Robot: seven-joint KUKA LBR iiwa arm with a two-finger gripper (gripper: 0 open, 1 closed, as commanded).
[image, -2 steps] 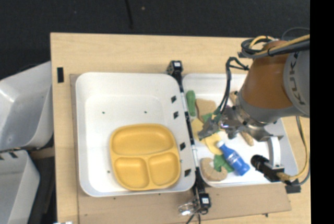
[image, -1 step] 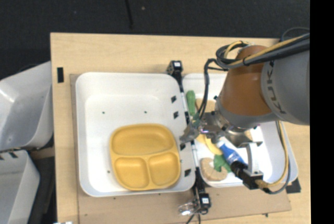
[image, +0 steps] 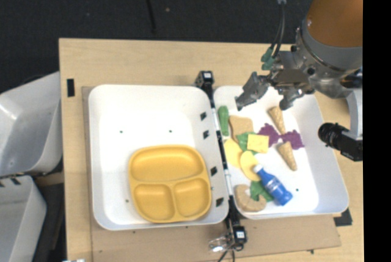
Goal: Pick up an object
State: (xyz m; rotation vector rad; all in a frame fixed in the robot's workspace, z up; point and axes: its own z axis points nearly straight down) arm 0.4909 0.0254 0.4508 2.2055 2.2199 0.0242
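My gripper (image: pixel 270 96) hangs above the back of the right bin (image: pixel 317 193), its two grey fingers spread apart with nothing between them. Below it, toy food lies in a heap: a green pickle (image: pixel 223 121), a tan toast slice (image: pixel 241 126), a yellow cheese square (image: pixel 258 143), purple grapes (image: pixel 282 135), two ice-cream cones (image: pixel 277 118) (image: pixel 287 155), a yellow piece (image: pixel 238 157), a blue bottle (image: pixel 273 186) and a round cookie (image: pixel 247 201) with a green piece on it.
A yellow three-compartment plate (image: pixel 169 182) sits in the left bin (image: pixel 110 132), toward its front. A grey divider with black clips (image: pixel 215 145) runs between the bins. The wooden bench (image: pixel 153 59) surrounds them.
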